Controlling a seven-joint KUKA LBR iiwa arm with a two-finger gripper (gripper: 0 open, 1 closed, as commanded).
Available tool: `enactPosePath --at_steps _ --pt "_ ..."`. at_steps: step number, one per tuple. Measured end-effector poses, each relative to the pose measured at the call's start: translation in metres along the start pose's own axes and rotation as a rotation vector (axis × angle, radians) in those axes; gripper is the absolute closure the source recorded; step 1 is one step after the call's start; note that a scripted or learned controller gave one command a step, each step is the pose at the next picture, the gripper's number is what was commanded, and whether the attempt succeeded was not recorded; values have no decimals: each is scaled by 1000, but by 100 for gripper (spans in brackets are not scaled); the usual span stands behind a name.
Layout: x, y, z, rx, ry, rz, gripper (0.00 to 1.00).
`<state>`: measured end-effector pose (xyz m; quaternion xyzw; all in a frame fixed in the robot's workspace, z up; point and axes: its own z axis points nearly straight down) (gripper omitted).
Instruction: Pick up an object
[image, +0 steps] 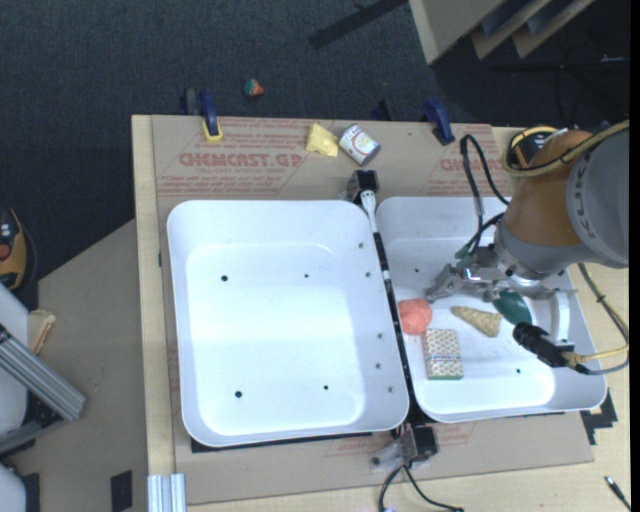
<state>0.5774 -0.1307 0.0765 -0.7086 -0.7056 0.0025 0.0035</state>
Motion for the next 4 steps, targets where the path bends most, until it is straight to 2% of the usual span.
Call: enactPosePath --at_steps 1,2,3,4 --pt "1 3 -19 -11 -3 -3 100" --pt "20 -78 -7 -1 1 -2 100" --pt "34 -1 -9 -15 -3 -8 100" --pt "22 22 -9 -12 -3 -6 100"
